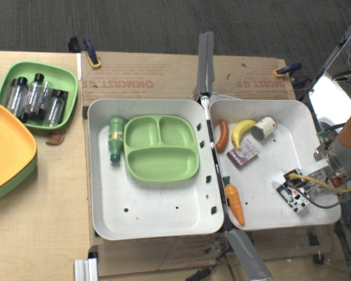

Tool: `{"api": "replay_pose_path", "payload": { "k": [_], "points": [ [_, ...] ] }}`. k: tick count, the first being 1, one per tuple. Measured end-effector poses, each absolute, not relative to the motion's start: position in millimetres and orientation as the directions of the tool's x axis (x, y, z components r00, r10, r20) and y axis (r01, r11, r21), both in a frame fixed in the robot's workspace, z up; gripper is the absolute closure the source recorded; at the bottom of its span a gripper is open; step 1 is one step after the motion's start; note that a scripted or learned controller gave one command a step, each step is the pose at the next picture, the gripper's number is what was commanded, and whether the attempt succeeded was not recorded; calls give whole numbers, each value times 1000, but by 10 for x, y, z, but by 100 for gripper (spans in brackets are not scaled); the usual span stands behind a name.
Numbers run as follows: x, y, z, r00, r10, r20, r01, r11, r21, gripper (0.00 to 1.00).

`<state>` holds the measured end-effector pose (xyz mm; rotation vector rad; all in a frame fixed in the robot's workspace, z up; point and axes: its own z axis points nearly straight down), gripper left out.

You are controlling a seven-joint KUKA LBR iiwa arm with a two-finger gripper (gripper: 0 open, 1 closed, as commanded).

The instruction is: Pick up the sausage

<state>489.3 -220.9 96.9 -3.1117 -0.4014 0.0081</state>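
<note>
I see the left bin (pixel 105 215) holding a green divided plate (pixel 161 148) with a green bottle (pixel 115 138) just beside its left edge. The right bin (pixel 263 212) holds a banana (pixel 241 130), a purple packet (pixel 243 153), a white cup on its side (pixel 263 127) and a carrot (pixel 234 203). Off the bins, a green tray (pixel 23 75) holds dark bottles (pixel 38 98) near stacked orange plates (pixel 6 151).

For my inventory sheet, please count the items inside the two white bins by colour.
Green: 2 (divided plate, bottle)
Orange or red-brown: 2 (carrot, sausage)
Yellow: 1 (banana)
Purple: 1 (packet)
White and grey: 1 (can)
Total: 7
</note>
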Motion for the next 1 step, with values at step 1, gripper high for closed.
{"api": "replay_pose_path", "payload": {
  "k": [1],
  "points": [
    [5202, -2178, 1134, 979, 202, -4, 202, -979, -2, 100]
  ]
}}
